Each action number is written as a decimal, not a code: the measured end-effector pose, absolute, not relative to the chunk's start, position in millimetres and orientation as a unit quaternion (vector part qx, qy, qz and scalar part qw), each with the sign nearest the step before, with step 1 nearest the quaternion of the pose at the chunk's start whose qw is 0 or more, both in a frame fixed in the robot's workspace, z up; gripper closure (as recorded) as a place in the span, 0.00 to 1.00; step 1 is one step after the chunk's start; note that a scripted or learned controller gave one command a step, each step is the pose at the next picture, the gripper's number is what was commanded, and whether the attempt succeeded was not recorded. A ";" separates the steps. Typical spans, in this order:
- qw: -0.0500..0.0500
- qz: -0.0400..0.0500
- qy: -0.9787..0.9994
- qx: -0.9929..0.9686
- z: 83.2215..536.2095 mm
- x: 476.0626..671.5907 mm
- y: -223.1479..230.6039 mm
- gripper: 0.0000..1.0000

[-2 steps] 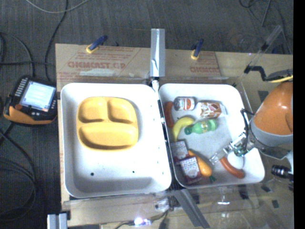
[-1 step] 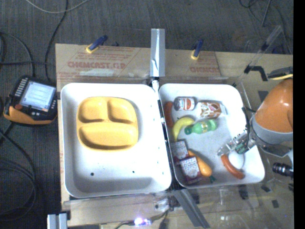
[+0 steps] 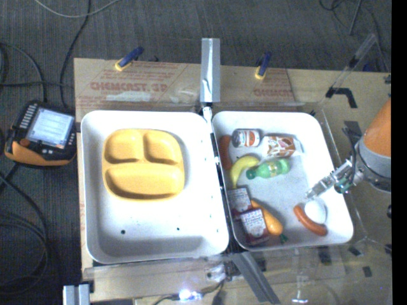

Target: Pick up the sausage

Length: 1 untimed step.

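Observation:
The sausage (image 3: 309, 220) is a short, curved, red-orange piece lying in the front right corner of the right bin (image 3: 331, 146). A small white round object (image 3: 316, 208) lies against its far side. My gripper (image 3: 315, 192) reaches in from the right at a slant, its tips just above and behind the sausage, close to the white object. Nothing shows between the tips, and the sausage rests on the bin floor.
The right bin also holds a can (image 3: 247, 137), a printed packet (image 3: 280, 145), a banana (image 3: 241, 168), a green bottle (image 3: 269, 169), an orange-red stick (image 3: 224, 152) at its left wall, dark sachets (image 3: 247, 218) and a carrot-like piece (image 3: 271, 222). A yellow divided tray (image 3: 144, 164) lies in the left bin (image 3: 95, 234).

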<state>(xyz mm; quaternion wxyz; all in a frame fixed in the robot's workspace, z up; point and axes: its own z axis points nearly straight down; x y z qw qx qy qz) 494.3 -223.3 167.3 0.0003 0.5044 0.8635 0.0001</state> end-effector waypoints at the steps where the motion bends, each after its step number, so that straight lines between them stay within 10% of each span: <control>1: 0.000 0.000 0.864 0.504 167.2 494.3 -222.9 0.00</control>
